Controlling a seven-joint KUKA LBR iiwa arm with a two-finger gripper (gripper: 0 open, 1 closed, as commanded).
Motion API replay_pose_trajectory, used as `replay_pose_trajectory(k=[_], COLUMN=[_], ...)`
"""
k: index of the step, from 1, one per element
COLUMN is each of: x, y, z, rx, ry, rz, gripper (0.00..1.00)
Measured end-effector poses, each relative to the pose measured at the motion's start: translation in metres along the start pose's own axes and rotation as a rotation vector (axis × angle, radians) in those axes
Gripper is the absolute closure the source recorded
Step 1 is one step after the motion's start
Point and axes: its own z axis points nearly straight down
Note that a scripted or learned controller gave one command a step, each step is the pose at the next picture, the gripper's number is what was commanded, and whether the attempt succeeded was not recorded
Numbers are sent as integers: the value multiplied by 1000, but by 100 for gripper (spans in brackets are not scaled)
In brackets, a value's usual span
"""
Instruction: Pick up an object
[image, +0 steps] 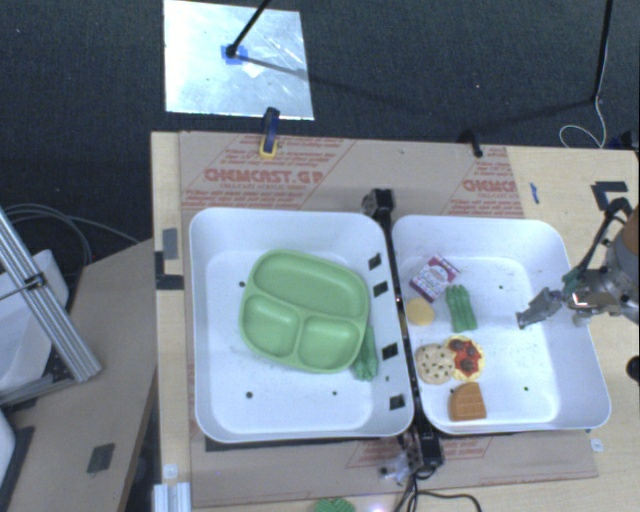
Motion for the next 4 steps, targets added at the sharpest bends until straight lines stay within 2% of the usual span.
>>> replay_pose_trajectory(k=[1,2,3,4], x=[35,46,81,79], y=[55,131,85,132], z=[82,107,119,119], rx=[-1,-6,-14,-7], ry=[1,-1,-4,0], rz=[-6,-6,3,-4], gripper=[0,0,0,0])
